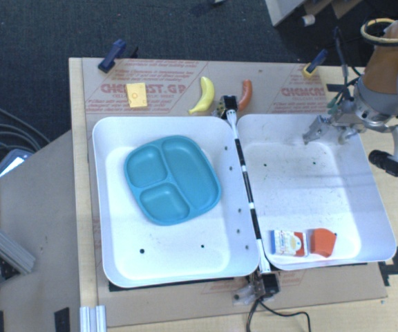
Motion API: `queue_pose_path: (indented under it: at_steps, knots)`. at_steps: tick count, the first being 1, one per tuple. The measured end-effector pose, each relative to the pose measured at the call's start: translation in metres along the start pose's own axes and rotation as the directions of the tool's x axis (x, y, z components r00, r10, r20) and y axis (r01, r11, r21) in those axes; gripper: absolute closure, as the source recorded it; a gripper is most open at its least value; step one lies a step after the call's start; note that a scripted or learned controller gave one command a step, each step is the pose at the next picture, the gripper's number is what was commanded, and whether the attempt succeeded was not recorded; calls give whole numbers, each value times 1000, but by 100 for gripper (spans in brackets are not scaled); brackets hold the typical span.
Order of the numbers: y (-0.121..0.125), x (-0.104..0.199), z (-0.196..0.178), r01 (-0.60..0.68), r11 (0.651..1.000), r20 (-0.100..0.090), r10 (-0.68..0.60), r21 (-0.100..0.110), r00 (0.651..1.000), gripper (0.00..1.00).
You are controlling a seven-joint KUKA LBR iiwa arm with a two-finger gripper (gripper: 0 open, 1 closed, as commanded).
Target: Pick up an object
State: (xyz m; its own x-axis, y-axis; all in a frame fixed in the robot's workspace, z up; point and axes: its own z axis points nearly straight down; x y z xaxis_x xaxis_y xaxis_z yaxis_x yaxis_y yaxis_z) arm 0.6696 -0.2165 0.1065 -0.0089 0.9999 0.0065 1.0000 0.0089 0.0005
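Observation:
A white and orange carton [302,243] lies on its side near the front edge of the right bin [365,206]. In the left bin [109,206] a blue divided plate [173,178] rests flat. My gripper [328,133] hangs over the back edge of the right bin, far behind the carton. Its fingers are spread, with nothing between them. The grey arm with its orange band [387,64] comes in from the upper right.
On the brown board behind the bins lie a toy banana [202,95], an orange-red piece [244,94] and a yellow tag [136,96]. Blue clamps [111,55] hold the board's back edge. Cables and grey gear sit off the bench to the left.

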Motion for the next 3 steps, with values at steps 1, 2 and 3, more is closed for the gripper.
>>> queue_pose_path:
  at_steps: [1, 2, 3]
  knots:
    - [1, 0, -11, 1, 1000, 2, -1, -3, 1000, 100]
    - [1, 0, -11, 1, 1000, 2, -1, -3, 1000, 0]
    - [2, 0, -21, 1, 1000, 5, -1, -6, 1000, 100]
